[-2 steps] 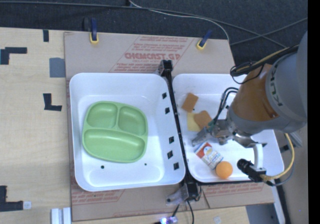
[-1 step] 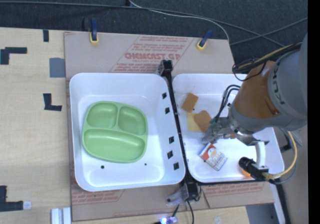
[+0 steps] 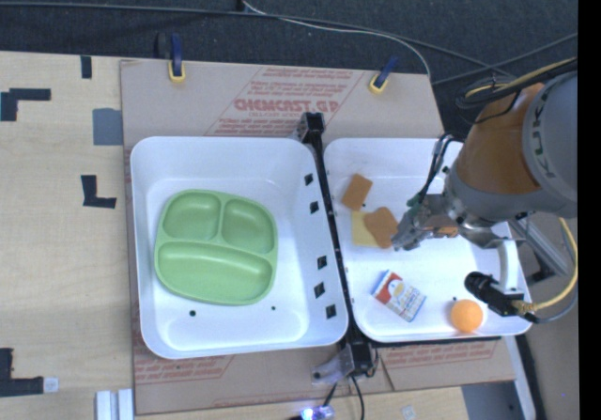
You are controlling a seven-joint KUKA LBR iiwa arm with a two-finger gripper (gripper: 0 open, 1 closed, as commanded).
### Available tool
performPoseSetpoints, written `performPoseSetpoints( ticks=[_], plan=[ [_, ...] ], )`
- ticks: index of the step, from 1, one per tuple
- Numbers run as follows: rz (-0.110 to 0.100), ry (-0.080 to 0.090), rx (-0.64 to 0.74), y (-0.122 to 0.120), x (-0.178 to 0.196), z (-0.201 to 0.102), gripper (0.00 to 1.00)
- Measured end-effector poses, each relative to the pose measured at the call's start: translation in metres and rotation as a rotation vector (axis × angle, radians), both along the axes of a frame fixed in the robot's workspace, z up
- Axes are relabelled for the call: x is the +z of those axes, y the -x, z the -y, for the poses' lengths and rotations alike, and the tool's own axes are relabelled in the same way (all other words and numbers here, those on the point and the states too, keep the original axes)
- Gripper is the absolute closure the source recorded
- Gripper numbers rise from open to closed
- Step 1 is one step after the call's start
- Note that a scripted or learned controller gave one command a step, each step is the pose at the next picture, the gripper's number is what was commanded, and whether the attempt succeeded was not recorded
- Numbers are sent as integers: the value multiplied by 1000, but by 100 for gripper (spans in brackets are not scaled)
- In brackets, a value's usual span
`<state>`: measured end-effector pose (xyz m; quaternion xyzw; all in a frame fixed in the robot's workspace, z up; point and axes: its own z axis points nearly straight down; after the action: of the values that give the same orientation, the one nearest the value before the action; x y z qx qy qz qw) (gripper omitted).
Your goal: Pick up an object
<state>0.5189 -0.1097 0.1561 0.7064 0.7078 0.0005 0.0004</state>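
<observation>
1. Two shallow white bins side by side on the bench: left bin (image 3: 141, 221), right bin (image 3: 413, 153), split by a dark divider.
2. One grey arm (image 3: 512, 160) with orange band, reaching in from the right over the right bin.
3. One green divided plate (image 3: 218, 247), three compartments, lying flat in the left bin, well apart from the arm.
4. One gripper (image 3: 406, 236), low over the middle of the right bin, tip just beside the brown pieces. Finger state: cannot tell; tips blurred and dark, and nothing visibly held between them.
5. Candidate objects in the right bin, counted:
   - two brown flat pieces: upper brown piece (image 3: 356, 191), lower brown piece (image 3: 381, 224);
   - one yellow piece (image 3: 362, 232), partly under the lower brown piece;
   - one small printed box (image 3: 398, 296), tilted, near the front wall;
   - one orange ball (image 3: 466, 315), in the front right corner, beside a black part of the rig.
6. Step in hand, judged: closing in on the lower brown piece, nearest the tip.
7. Advice for a sound grasp: centre over one piece only; keep clear of the overlapping yellow piece to avoid a double or slipped pick; descend fully to the bin floor, since the pieces look thin and flat; close squarely across the narrow side; lift straight up.
</observation>
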Motion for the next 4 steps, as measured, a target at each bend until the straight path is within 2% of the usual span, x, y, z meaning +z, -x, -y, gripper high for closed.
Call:
performPoseSetpoints(
  ticks=[1,2,4],
  plan=[
    [0,0,-1,8,45,-1,100],
    [-1,0,0,7,63,-1,100],
    [-4,-1,4,3,47,-105,100]
  ],
)
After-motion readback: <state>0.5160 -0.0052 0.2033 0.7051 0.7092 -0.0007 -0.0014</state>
